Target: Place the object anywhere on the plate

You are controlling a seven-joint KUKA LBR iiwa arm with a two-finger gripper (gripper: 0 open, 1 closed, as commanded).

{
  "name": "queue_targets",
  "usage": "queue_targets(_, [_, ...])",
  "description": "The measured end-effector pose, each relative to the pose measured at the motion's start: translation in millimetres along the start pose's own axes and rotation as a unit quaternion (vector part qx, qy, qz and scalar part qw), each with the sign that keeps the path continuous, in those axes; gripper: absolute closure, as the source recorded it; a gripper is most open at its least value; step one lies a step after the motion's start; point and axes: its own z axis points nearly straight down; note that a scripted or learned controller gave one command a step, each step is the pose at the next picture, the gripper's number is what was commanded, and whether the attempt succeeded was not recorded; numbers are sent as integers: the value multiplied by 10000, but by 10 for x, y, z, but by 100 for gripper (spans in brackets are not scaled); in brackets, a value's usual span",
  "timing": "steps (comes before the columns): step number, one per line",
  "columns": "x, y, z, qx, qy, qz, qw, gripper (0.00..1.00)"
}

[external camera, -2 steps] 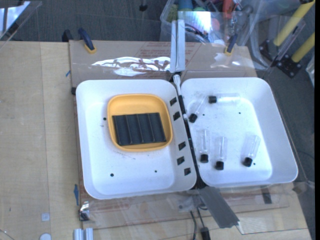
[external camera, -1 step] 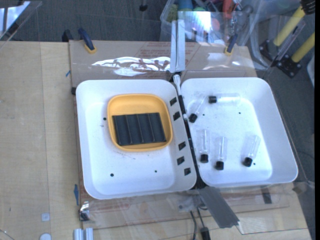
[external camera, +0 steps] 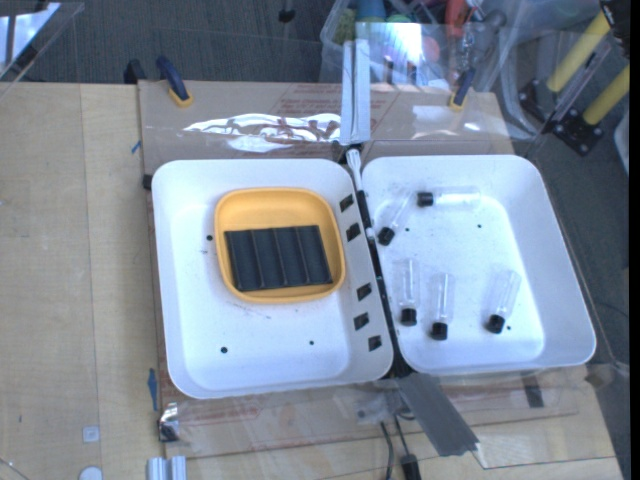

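Observation:
A yellow plate [external camera: 232, 211] with rounded corners lies in the left white bin [external camera: 190, 338]. A dark ribbed insert [external camera: 277, 257] rests on its middle. In the right white bin [external camera: 560, 298] lie several clear tubes with black caps: one [external camera: 450, 199] near the back, one [external camera: 391, 222] by the left wall, and three toward the front, at left [external camera: 406, 291], middle [external camera: 438, 306] and right [external camera: 500, 299].
Small black clips [external camera: 363, 290] line the divider between the bins. A clear upright panel [external camera: 349, 88] stands behind the bins. A clear box of coloured items [external camera: 420, 8] sits at the back. Bare wooden bench [external camera: 70, 268] extends to the left.

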Motion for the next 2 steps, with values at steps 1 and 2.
queue_targets(1, [-309,143,3,8,-2,-1044,9945,100])
queue_targets(2, [-554,249,5,11,-10,-1049,9945,100])
